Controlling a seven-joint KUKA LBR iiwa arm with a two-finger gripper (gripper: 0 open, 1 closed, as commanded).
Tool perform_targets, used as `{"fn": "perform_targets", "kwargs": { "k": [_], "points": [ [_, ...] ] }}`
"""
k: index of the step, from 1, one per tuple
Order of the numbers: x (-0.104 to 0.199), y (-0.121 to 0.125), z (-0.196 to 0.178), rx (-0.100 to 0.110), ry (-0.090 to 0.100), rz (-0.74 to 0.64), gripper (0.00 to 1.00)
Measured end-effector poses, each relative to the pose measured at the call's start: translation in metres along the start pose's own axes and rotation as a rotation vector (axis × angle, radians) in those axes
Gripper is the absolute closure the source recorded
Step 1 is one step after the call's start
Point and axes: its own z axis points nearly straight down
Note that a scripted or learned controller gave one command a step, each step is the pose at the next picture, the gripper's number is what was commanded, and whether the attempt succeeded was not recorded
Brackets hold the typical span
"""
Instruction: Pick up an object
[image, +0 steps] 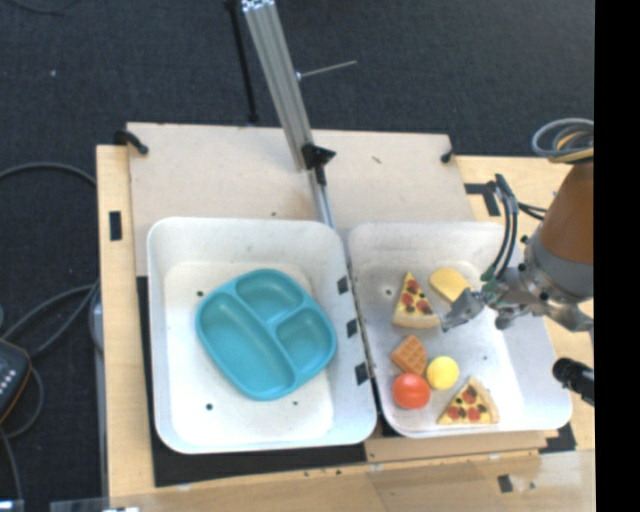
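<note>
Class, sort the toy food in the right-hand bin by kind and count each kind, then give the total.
Pizza slices: 2
Cheese block: 1
Waffle: 1
Tomato: 1
Lemon: 1
Total: 6

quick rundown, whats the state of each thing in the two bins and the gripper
blue divided plate: flat in the left bin, holds nothing
pizza slice: lying in the right bin, beside the gripper
second pizza slice: lying at the near edge
yellow block: lying loose
waffle: lying flat
red ball: resting by the waffle
yellow ball: resting
gripper: low over the right bin, holds nothing
</note>
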Motion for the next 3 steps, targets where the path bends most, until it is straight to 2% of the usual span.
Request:
{"fn": "perform_targets", "kwargs": {
  "k": [1,2,3],
  "points": [
    [0.0,0.0,0.0,0.0,0.0,0.002,0.0],
    [0.0,0.01,0.055,0.006,0.0,0.002,0.0],
    [0.006,0.002,0.103,0.007,0.001,0.002,0.0]
  ]
}}
